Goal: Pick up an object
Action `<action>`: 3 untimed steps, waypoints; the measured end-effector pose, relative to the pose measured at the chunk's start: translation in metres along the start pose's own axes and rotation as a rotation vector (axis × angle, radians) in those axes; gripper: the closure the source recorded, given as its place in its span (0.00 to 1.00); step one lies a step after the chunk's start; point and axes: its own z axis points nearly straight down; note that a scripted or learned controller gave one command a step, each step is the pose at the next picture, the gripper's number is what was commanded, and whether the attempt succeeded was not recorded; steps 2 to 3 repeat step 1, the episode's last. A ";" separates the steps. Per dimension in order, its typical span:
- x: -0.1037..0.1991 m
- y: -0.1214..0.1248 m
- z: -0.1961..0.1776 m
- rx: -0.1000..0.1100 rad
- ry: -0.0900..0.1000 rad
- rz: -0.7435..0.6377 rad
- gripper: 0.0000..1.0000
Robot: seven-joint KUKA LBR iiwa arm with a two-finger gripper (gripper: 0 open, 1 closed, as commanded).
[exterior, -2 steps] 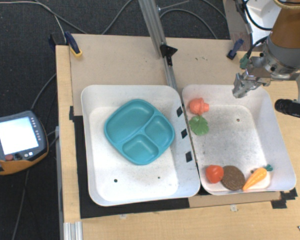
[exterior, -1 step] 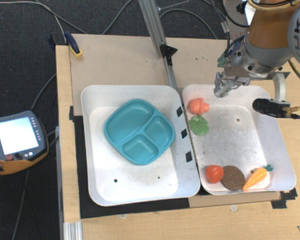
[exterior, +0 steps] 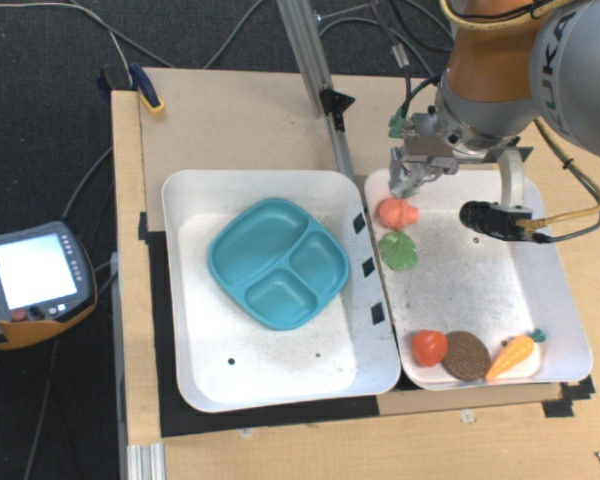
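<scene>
My gripper (exterior: 408, 183) hangs over the far left corner of the right bin (exterior: 500, 288), its fingers pointing down just above an orange-pink toy (exterior: 396, 213). Nothing shows between the fingers. A green leafy toy (exterior: 399, 252) lies just in front of the pink one. At the bin's near edge sit a red tomato (exterior: 429, 347), a brown round patty (exterior: 466, 355) and an orange carrot (exterior: 510, 356) in a row.
The left bin (exterior: 210, 358) holds a teal divided plate (exterior: 278, 263). A metal pole (exterior: 310, 58) slants up behind the bins. A teach pendant (exterior: 30, 283) lies on the floor at left.
</scene>
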 end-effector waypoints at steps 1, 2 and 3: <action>0.050 -0.012 0.022 0.003 0.000 0.001 1.00; 0.050 -0.012 0.022 0.003 0.000 0.001 1.00; 0.050 -0.012 0.022 0.003 0.000 0.001 1.00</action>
